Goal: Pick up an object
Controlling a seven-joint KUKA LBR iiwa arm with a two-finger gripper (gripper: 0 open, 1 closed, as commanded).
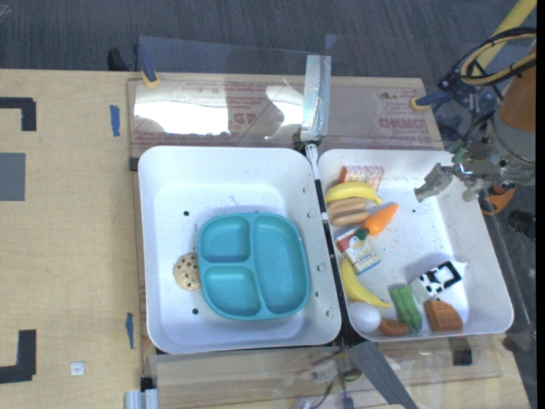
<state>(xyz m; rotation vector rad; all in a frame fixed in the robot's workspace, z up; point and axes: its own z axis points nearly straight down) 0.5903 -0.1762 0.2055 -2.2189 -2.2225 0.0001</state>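
Note:
My gripper (pixel 450 186) hangs over the upper right part of the right bin (pixel 477 254), fingers spread open with nothing between them. Along that bin's left side lie a yellow banana (pixel 351 192), a hot dog bun (pixel 347 212), an orange carrot (pixel 382 218), a small carton (pixel 363 255) and a second banana (pixel 361 286). Near its front edge sit a white egg (pixel 366 318), a green vegetable (pixel 407 304), a black-and-white carton (pixel 440 278) and a brown bread piece (pixel 443 315). All of these lie left of or below the gripper.
The left bin (pixel 162 186) holds a teal divided plate (pixel 253 264) and a cookie (pixel 186 271) at the plate's left. A packet (pixel 363 175) lies at the right bin's back left. Bare white floor lies under the gripper. Yellow cables (pixel 502 49) hang at the upper right.

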